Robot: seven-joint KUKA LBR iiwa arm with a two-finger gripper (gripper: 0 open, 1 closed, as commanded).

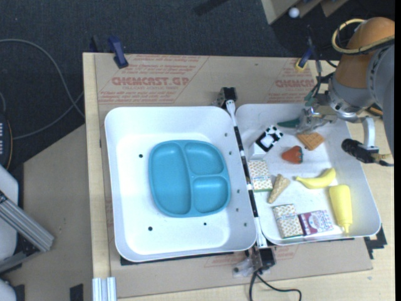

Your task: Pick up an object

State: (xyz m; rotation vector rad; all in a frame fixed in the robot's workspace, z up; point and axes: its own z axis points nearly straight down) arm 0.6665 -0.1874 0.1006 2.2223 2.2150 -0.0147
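My gripper (309, 120) hangs over the far part of the right bin (369, 196), reaching in from the right. Just below it lies a tan waffle-like piece (312, 141), close to the gripper or touching it. A thin green item (287, 124) pokes out to the gripper's left. Nearby lie a red piece (292, 155), a black-and-white object (269, 138), a banana (317, 180), a yellow bottle (341, 207) and a cone (277, 188).
Small boxes lie in the right bin: one by the left wall (259, 174), one at the front (287, 221), and a pink one (315, 222). The left bin (125, 143) holds a blue divided plate (188, 177).
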